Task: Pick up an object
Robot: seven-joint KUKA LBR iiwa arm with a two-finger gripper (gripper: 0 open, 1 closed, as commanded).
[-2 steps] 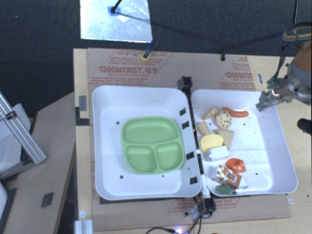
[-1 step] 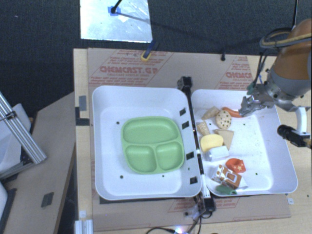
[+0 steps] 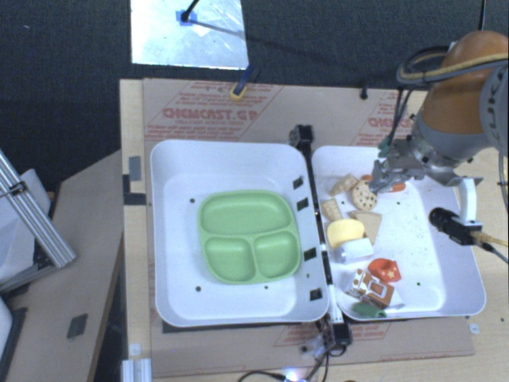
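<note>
gripper [image 3: 387, 177] tips hidden among food pieces [image 3: 355, 193], right bin [image 3: 445, 293].

bright even light, glare on white bins [image 3: 238, 153]

A divided plate [image 3: 245, 236] is sitting in the left bin [image 3: 171, 181], while toy food pieces [image 3: 356, 231] are lying clustered in the right bin [image 3: 445, 277] beside it.
</note>
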